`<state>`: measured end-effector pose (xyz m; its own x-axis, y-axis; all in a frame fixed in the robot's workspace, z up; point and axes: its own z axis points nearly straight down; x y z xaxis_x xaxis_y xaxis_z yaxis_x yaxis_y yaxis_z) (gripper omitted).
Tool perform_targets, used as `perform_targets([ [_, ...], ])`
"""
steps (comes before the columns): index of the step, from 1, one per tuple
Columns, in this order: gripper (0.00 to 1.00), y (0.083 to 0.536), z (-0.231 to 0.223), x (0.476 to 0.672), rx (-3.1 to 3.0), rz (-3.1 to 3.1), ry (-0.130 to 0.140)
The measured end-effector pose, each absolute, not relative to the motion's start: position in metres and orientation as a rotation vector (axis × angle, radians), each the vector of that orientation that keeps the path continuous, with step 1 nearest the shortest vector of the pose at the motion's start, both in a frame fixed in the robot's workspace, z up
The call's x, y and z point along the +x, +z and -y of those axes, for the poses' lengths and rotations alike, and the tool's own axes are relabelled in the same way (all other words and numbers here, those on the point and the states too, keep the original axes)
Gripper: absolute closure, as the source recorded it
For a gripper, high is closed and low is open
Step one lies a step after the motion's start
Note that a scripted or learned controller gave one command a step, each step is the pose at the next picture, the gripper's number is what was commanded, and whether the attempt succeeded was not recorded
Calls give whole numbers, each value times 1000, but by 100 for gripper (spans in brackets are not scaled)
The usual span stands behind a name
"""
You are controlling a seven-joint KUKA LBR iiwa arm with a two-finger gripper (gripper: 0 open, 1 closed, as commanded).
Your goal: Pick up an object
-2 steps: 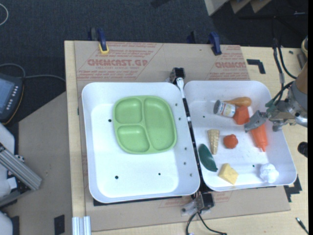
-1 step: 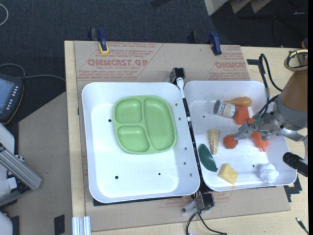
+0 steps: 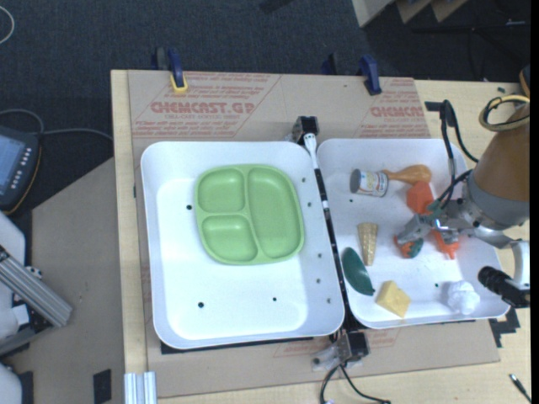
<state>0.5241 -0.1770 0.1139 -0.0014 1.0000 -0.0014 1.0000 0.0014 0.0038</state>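
Orange carrot [image 3: 421, 199] lies in the right bin [image 3: 404, 310], partly hidden by the gripper [image 3: 414, 234]; small reddish pieces beneath blur together. Finger opening and any hold: cannot tell. Arm [image 3: 505, 175] cut off at right.

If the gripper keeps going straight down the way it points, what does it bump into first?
Probably the small reddish toy lying right under the gripper in the right bin; height above it is hard to judge.
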Motion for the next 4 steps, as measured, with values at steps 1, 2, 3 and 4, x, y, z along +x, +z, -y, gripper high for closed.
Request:
perform_targets([
  [1,100,122,177,524,2219,-2218,2],
  [2,100,182,172,520,2216,-2218,5],
  [3,100,228,173,521,2215,-2218,4],
  [4,100,238,124,540,2212,-2227,5],
])
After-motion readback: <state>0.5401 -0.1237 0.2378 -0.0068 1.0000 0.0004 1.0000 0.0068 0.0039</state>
